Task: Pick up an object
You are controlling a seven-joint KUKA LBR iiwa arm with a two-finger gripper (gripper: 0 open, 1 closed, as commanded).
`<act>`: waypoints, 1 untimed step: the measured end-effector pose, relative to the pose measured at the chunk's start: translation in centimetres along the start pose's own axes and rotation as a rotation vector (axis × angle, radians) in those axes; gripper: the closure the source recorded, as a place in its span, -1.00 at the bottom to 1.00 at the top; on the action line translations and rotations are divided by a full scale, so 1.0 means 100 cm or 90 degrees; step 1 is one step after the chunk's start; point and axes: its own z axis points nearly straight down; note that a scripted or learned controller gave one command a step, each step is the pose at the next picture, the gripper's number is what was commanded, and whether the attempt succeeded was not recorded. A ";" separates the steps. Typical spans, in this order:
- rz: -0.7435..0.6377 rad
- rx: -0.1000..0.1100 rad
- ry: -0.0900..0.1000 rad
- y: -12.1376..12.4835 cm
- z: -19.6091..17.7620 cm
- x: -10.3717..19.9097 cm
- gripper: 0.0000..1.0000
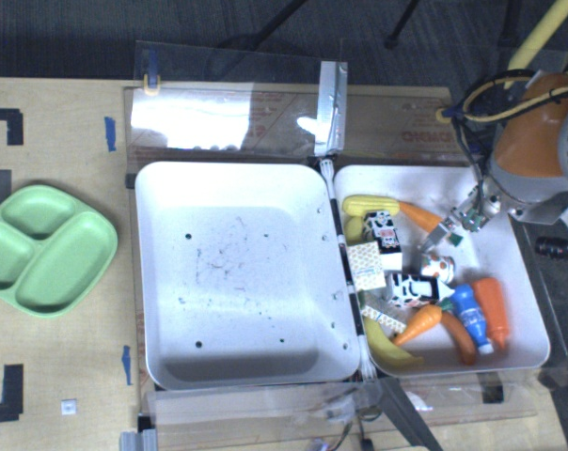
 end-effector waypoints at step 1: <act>0.002 -0.003 -0.002 0.000 -0.012 -0.001 1.00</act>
